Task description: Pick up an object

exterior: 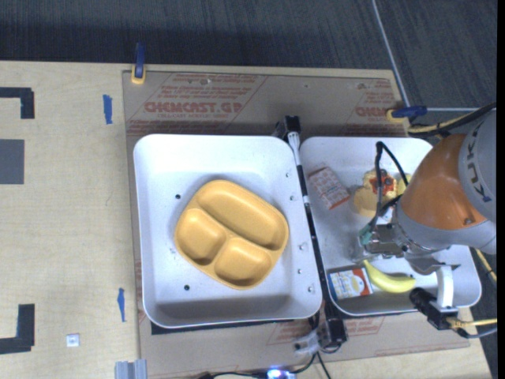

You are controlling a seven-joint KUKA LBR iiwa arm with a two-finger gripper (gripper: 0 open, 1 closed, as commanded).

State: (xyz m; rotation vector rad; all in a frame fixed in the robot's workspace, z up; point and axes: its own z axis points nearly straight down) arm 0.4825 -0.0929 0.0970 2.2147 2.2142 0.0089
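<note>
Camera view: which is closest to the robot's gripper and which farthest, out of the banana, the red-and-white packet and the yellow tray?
1. Banana: right bin, front edge, just below the gripper.
2. Packet: same bin, back left part, up and left of the gripper.
3. Yellow tray: middle of the left bin, well across the divide.

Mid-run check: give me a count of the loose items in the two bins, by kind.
Yellow sectioned tray, left bin: 1
Banana, right bin: 1
Small packets, right bin: 2
Yellowish item partly under the arm: 1
Total: 5
</note>
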